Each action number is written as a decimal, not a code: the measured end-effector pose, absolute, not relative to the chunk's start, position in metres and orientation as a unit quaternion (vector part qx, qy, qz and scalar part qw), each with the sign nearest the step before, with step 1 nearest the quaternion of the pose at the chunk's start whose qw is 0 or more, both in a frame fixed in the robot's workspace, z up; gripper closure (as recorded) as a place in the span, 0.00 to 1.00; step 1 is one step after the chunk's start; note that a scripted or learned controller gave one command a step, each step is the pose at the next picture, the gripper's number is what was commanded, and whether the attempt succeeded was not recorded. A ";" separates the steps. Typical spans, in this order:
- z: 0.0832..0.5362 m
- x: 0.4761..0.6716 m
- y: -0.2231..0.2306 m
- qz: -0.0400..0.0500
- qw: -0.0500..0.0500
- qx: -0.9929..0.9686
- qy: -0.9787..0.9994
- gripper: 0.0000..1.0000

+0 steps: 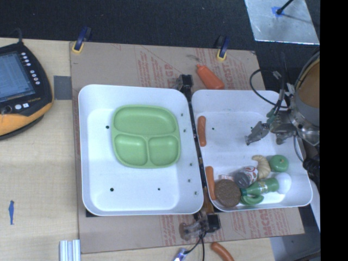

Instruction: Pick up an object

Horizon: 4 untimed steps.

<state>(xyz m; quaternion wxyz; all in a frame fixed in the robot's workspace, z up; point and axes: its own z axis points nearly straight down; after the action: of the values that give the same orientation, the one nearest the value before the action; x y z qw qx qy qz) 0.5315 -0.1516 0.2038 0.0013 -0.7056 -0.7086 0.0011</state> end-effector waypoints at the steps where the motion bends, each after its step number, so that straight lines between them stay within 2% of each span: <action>1: 0.119 0.505 -0.185 -0.001 0.000 -0.704 -0.711 0.00; 2: 0.092 0.555 -0.211 0.001 0.001 -0.705 -0.709 0.00; 3: 0.092 0.649 -0.197 0.000 0.001 -0.706 -0.708 0.00; 4: 0.091 0.529 -0.198 0.002 0.002 -0.705 -0.709 0.00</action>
<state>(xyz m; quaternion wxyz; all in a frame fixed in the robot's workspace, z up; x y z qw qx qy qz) 0.5291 -0.1979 0.0914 0.0016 -0.7053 -0.7089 0.0019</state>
